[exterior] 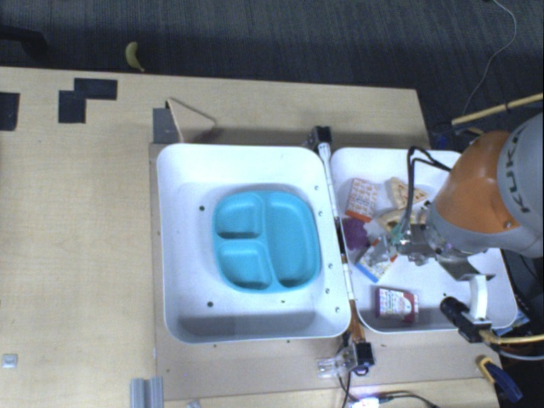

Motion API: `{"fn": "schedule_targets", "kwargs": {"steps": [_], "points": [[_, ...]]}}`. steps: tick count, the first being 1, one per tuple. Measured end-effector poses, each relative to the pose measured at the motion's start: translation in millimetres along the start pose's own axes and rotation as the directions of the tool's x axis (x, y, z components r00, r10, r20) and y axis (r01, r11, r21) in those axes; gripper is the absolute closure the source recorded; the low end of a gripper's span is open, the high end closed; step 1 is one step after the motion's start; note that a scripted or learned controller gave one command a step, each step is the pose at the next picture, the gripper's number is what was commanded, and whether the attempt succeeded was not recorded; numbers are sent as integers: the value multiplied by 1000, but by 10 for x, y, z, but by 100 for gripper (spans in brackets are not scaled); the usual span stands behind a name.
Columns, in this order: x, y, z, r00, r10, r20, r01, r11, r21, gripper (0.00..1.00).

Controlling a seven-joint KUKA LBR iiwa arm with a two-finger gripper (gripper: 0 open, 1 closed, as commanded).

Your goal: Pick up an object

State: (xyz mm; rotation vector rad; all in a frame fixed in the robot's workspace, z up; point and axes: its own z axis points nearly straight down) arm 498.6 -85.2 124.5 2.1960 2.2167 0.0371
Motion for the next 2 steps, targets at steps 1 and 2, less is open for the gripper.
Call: {"fn": "schedule_targets", "kwargs": {"steps": [1, 2], "points": [[7, 19, -105, 1000, -4, 0, 4, 1000, -4, 100], [7, 18, -105, 1000, -3, 0, 3, 1000, -3, 0]]}}
